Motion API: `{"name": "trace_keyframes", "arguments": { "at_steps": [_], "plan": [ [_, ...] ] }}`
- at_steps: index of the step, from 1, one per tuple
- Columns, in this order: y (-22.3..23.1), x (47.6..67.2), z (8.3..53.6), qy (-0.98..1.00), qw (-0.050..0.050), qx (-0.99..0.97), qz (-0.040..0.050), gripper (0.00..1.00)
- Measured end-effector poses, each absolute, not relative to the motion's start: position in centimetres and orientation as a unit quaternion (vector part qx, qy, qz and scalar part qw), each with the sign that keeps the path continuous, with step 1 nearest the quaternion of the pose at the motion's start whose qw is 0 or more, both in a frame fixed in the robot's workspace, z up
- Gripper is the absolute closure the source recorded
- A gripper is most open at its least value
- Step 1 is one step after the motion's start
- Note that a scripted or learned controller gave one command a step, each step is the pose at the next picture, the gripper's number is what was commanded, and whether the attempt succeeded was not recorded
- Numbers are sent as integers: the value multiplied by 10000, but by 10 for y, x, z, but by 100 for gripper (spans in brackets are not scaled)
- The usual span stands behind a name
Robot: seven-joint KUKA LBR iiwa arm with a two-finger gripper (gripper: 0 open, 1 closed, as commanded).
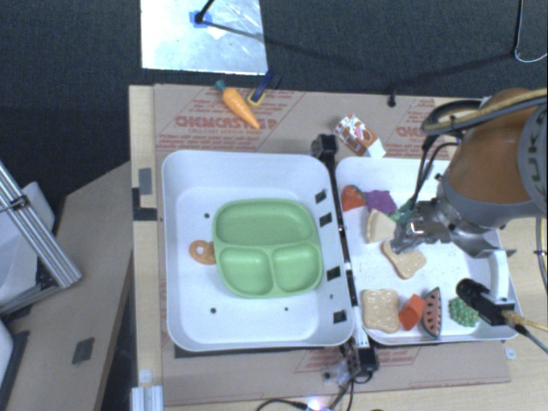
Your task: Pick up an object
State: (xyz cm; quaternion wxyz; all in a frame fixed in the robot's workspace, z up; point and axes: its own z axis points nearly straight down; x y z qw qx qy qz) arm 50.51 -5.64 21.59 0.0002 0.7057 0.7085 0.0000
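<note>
The tabletop (103, 229) carries two shallow white bins side by side on a sheet of printed cardboard. The left bin (184, 195) holds a pale green divided plate (264, 247) with three compartments, and a small orange pretzel-shaped ring (202, 252) lies just beside the plate's left edge. The grey arm (497, 169), with its orange band, reaches in from the right over the right bin (501, 268). Its end effector (409, 229) hangs low over the middle of that bin, right above a tan slice of toy bread (406, 262), a flat piece with a rounded top and a paler face; whether the fingers touch it, and whether they are apart or together, cannot be told from this slant. Near it lie a cream wedge (377, 226), a purple piece (380, 200) and a red piece (352, 198). Along the bin's near edge sit a second toast slice (381, 309), a small red-orange block (412, 312), a watermelon slice (432, 311) and what looks like a green broccoli floret (463, 313). Beyond the bins, a toy carrot (239, 106) and a small printed packet (359, 135) rest on the cardboard
</note>
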Motion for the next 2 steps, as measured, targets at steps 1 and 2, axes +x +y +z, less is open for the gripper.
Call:
{"name": "trace_keyframes", "arguments": {
  "at_steps": [1, 2],
  "plan": [
    [-59, 497, 214, 7077, 1, 7065, -1, 100],
    [-46, 498, 223, 7090, 8, 7052, 10, 100]
  ]
}}
